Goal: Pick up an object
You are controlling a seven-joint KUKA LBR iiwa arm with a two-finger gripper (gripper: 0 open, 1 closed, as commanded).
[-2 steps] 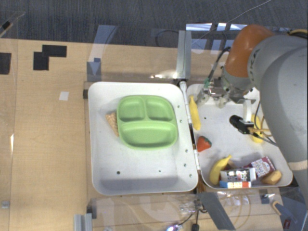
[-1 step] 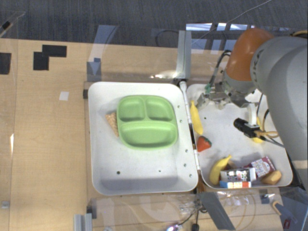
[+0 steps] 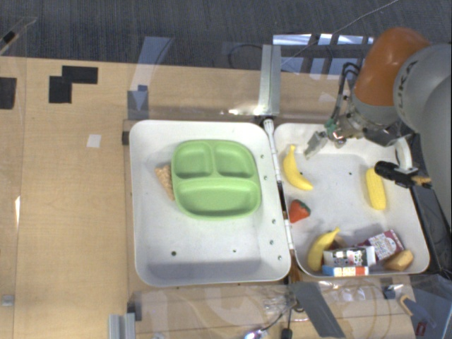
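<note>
**Grey arm over right bin, nothing gripped**

Grey KUKA arm with orange band [image 3: 385,66] reached in from the right, wrist above the far edge of the right shallow white plastic bin [image 3: 353,171]. Two-finger gripper [image 3: 319,141] hung over that bin's far-left area, fingers looked parted and bare, though small and partly blurred, so only probably released. No object sat between them.

Right bin contents: curved yellow banana [image 3: 295,169] just below the gripper, near the left wall, apart from the fingers. Second shorter yellow banana [image 3: 376,188] toward the right side. Small red strawberry-like toy [image 3: 299,210] beside the left wall. Third yellow banana [image 3: 322,246] at the near edge, touching a small printed box [image 3: 347,258]. Maroon printed packet [image 3: 385,246] and tan rounded piece [image 3: 401,260] in the near-right corner.

Left shallow white plastic bin [image 3: 205,260] held a green three-compartment plastic tray [image 3: 214,179], lying flat. A tan crumbly slab [image 3: 164,181] poked out under the tray's left edge.
</note>
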